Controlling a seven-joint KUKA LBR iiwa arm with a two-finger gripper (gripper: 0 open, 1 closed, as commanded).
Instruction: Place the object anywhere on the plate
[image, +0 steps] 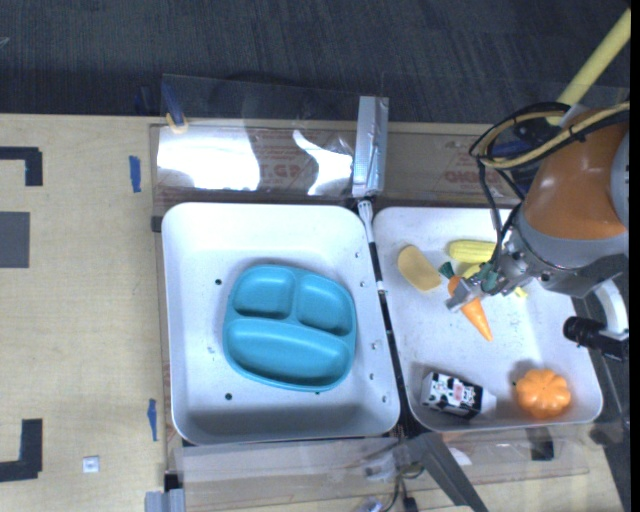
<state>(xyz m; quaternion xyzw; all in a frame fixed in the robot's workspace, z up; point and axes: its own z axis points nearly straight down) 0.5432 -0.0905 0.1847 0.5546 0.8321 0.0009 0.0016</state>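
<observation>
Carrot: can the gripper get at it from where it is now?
Probably yes. The gripper sits right over the carrot's top end in the right bin, with nothing lying on it. The corn beside it is close and could crowd the approach.

No text, label, brand or number can be read anywhere. The small black-and-white carton (457, 394), near in the right bin (580, 410), bears a printed pattern, but it is too small to make out.

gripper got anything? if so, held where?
Cannot be told. The gripper sits right at the carrot's top end in the right bin, but no grasp is visible.
</observation>
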